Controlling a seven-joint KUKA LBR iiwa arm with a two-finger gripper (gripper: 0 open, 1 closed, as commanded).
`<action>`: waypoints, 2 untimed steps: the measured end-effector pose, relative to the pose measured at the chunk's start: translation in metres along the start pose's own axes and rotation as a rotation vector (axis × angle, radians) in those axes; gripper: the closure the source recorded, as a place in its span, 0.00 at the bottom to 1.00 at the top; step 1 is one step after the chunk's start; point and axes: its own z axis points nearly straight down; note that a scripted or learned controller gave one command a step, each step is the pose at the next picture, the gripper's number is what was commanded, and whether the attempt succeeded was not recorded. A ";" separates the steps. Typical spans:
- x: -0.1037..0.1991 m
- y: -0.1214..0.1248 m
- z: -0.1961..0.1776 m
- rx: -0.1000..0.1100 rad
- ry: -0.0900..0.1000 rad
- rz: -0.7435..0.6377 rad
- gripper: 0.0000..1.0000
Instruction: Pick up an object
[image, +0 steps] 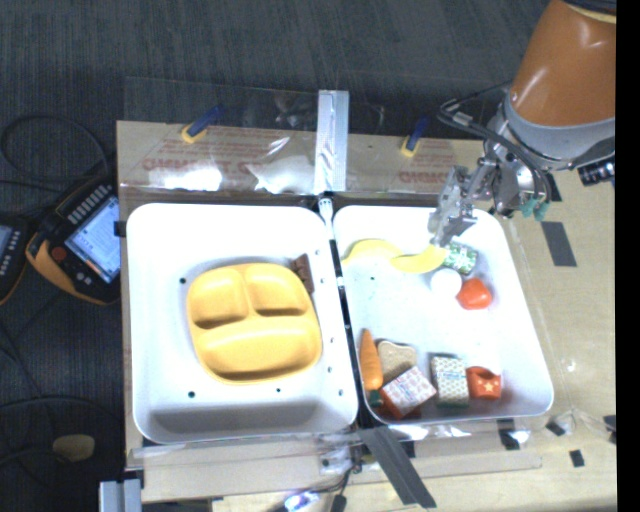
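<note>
My gripper (452, 226) hangs over the back of the right bin (520, 300), just above a yellow banana (418, 262) and a small green-and-white item (462, 258). Its fingers look open, with nothing between them. In front of it lie a white egg-like ball (446, 282) and a red tomato (476, 294). Along the bin's front edge are an orange carrot (371, 360), a bread slice (397, 354), two patterned boxes (406, 390) (450, 378) and a red box (484, 383). A second yellow piece (365, 248) lies at the back left.
The left bin (150, 300) holds a yellow divided tray (254, 318) with a small brown item (303, 268) at its back right corner. A metal divider (331, 140) stands behind the bins. A handheld pendant (85, 240) and cables lie off the bench to the left.
</note>
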 end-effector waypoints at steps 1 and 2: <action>0.008 -0.035 0.059 0.000 0.002 -0.151 1.00; -0.004 -0.064 0.049 -0.004 0.000 -0.834 1.00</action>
